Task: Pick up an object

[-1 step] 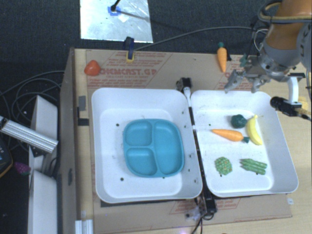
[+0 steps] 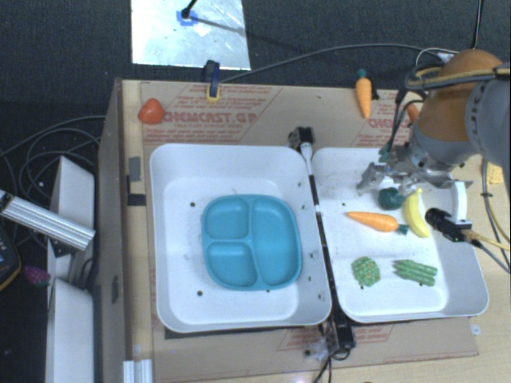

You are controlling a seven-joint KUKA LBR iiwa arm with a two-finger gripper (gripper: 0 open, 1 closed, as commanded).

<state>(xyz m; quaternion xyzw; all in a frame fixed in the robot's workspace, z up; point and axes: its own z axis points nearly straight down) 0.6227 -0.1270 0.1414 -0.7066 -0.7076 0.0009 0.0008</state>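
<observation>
Bins: two, side by side; the left bin (image 2: 172, 214) and the right bin (image 2: 463, 290).
Left bin: one blue divided plate (image 2: 251, 241) with three compartments, lying flat near the middle.
Outside the bins, far side: one orange-red piece (image 2: 151, 112) at the far left of the board, and one carrot (image 2: 364, 94) standing on the far edge, further right.
Right bin, counted: one orange carrot (image 2: 374, 221), one green round knobbly piece (image 2: 366, 271), one bunch of green beans (image 2: 416, 271), one dark teal object (image 2: 390, 199), one yellow banana (image 2: 415, 215).
Carrot in bin: long axis runs left to right, slightly slanted, thin tip pointing left, stalk end touching the banana's near end.
Banana: long axis runs far to near, curved.
My gripper (image 2: 389, 180): low over the far part of the right bin, just above the teal object; my fingers look spread, though the view is too blurred for me to be sure.
</observation>
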